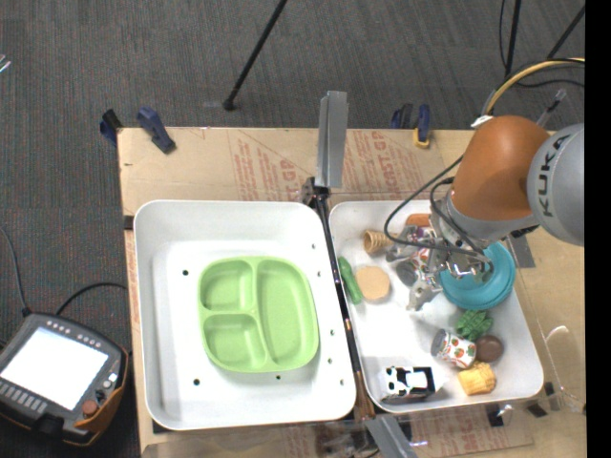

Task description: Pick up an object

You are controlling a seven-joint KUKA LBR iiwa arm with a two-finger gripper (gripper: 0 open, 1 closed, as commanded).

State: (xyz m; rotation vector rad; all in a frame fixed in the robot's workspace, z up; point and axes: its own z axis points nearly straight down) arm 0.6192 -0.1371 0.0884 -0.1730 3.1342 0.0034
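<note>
Pincer [420, 292] low in right bin [377, 370], fingers' state unclear, can't tell. Teal bowl [487, 284] just right of it. Tan round biscuit [373, 283] left, green pickle [349, 281] beyond. Further left: green divided plate [258, 313] in left bin [162, 256].

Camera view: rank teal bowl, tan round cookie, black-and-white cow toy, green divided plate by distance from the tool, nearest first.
Measured from the tool in the right bin:
1. Teal bowl, just to its right, beside the wrist.
2. Tan round cookie, to its left, near the divider.
3. Black-and-white cow toy, at the right bin's front edge.
4. Green divided plate, in the left bin.
</note>
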